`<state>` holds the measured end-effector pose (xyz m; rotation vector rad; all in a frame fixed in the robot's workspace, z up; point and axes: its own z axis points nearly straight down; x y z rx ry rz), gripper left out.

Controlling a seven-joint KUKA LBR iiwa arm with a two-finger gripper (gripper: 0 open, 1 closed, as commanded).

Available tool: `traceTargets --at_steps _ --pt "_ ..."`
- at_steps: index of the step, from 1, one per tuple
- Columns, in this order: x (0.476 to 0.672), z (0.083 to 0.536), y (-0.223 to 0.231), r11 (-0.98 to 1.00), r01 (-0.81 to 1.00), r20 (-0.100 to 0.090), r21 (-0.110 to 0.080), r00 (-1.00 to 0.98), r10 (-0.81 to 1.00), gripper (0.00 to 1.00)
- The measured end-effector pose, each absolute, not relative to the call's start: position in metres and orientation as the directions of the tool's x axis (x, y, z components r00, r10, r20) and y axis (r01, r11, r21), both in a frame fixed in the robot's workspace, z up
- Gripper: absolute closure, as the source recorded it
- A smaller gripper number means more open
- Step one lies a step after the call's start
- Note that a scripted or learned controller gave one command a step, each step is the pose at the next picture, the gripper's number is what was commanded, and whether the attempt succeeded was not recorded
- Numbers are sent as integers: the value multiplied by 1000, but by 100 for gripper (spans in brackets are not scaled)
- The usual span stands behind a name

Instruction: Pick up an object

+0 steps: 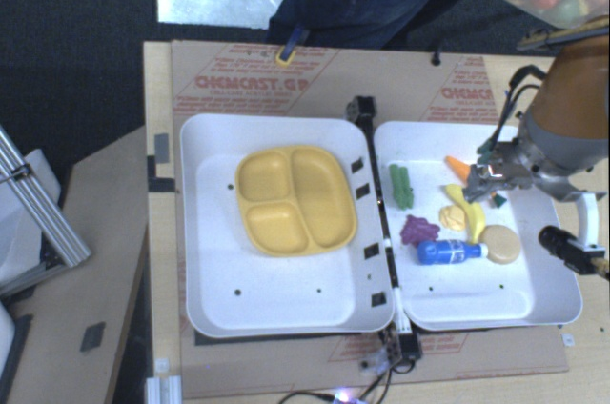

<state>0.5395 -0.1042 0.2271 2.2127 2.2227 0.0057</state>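
Hovering over the right bin (548, 302), claw (488, 175) sits just above the banana (469, 207) and beside the carrot (458, 168), finger state impossible to tell; blue bottle (448, 252), purple grapes (417, 228), green pickle (401, 185) lie nearby; yellow divided plate (291, 200) in left bin (210, 297).

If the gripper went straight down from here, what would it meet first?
Probably the banana lying just under the gripper, with the orange carrot close beside it; depth from this slanted view is uncertain.
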Motion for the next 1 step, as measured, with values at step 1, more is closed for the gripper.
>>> traceTargets --at_steps 1 --pt "544 229 -47 10 1000 2 3 -10 1000 100"
